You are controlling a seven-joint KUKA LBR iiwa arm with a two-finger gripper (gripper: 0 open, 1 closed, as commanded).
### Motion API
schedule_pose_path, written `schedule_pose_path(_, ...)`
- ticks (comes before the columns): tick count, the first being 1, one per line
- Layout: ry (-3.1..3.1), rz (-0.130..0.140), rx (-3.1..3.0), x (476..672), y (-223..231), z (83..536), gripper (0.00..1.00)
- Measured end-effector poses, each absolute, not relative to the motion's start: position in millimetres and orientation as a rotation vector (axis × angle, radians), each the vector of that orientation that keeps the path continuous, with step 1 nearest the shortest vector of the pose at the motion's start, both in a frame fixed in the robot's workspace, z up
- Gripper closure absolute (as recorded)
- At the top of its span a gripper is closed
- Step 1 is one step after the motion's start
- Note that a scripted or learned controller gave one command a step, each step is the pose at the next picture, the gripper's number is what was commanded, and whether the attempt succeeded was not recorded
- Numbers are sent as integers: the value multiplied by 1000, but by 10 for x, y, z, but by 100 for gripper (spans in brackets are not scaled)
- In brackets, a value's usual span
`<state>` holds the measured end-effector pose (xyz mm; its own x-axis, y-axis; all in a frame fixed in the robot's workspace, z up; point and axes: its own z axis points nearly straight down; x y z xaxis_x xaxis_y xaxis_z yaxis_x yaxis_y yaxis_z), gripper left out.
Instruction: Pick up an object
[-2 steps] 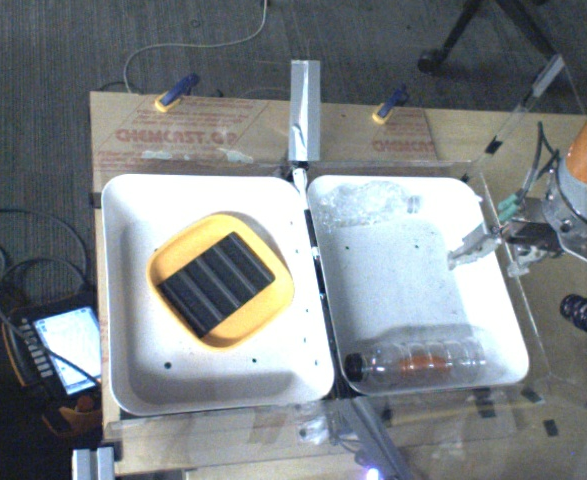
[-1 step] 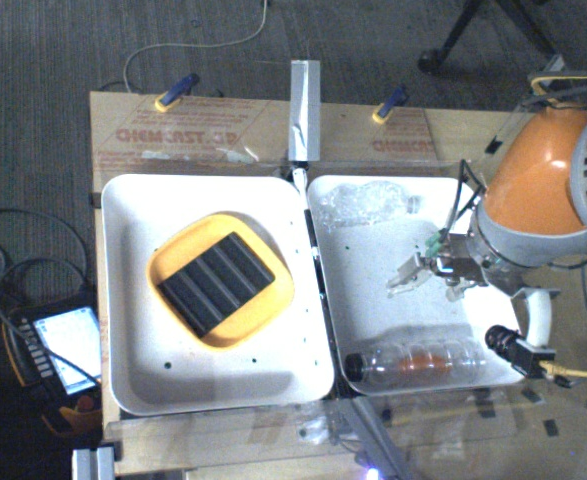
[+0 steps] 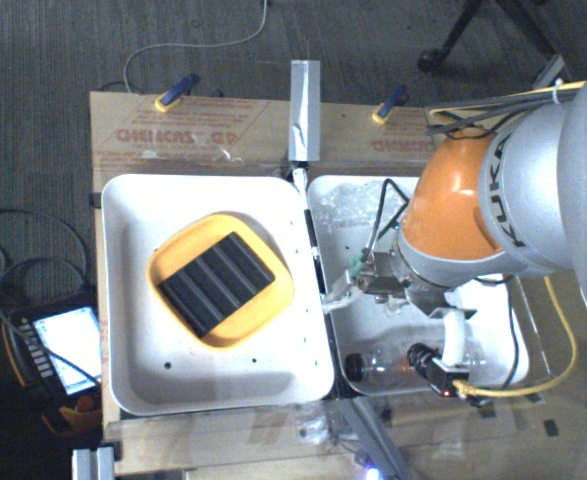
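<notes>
The arm's orange band [image 3: 453,203] overhangs the gripper [image 3: 378,283], closure impossible to tell; clear bottle [image 3: 378,366] lies just beside it in the right bin [image 3: 353,330], so centring over the bottle before descending seems advisable.

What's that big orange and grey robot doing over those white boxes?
The robot arm is reaching down into the right bin, trying to pick something up. A clear plastic bottle lies at the bin's near edge. The left bin holds a yellow object with a black ribbed top, which is lying untouched. The arm's own bulk hides what its hand is doing.
</notes>
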<state>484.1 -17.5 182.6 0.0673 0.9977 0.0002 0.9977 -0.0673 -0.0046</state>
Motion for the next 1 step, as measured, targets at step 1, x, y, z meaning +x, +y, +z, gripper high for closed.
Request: schedule_pose_path(1, -2125, 4, -2312, 4831, -902, 1831, 0)
